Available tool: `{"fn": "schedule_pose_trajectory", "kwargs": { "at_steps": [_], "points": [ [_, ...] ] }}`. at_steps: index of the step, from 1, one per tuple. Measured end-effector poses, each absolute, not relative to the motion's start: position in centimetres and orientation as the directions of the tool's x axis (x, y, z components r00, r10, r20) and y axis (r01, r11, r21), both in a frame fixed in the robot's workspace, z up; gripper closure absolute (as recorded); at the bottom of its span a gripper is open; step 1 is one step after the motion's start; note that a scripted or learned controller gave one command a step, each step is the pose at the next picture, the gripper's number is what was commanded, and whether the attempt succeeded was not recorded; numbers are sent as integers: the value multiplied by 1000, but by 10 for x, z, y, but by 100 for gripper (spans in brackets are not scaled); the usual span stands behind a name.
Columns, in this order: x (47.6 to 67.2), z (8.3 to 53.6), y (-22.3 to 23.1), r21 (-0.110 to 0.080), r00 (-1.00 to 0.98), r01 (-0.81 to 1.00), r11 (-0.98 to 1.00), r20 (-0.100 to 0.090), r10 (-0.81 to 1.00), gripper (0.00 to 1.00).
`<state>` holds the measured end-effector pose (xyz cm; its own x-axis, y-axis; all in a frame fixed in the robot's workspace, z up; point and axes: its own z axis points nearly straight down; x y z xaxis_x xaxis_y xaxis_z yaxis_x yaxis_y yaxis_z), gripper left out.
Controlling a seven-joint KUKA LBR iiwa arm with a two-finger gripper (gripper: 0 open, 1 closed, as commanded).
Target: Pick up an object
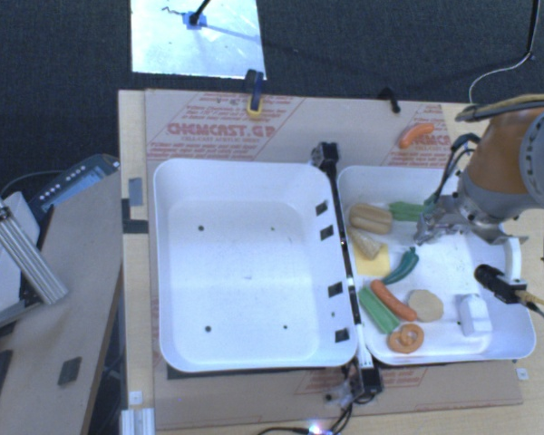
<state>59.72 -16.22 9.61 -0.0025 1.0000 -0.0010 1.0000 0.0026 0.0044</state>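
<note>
The right bin (517, 333) holds several toy foods. A tan bread roll (370, 217) and a green piece (402, 211) lie at its far left. Below them are a yellow cheese wedge (374, 261), a curved green bean (403, 265), an orange carrot (395, 301) beside a green cucumber (375, 309), a beige round (426, 304), an orange slice (405, 338) and a white block (473, 315). My gripper (427, 227) hangs low in this bin, just right of the green piece and above the bean. Nothing visible is held in it.
The left bin (245, 184) sits next to the right one, with a black divider (340, 243) between them. An orange toy (417, 135) lies on the bench behind the right bin. A black part (495, 285) on a white bracket hangs off the arm over the right bin's right side.
</note>
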Motion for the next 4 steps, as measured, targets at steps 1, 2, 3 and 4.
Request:
{"fn": "schedule_pose_trajectory", "kwargs": {
  "at_steps": [1, 2, 3, 4],
  "points": [
    [495, 83, -127, -8, 0, 1000, 0, 4, 1000, 100],
    [565, 85, -84, 6, -10, 1000, 10, -1, 1000, 100],
    [622, 85, -98, 6, -6, 1000, 6, -2, 1000, 100],
    [651, 81, -88, -36, -1, 999, 1, -3, 1000, 100]
  ]
}}
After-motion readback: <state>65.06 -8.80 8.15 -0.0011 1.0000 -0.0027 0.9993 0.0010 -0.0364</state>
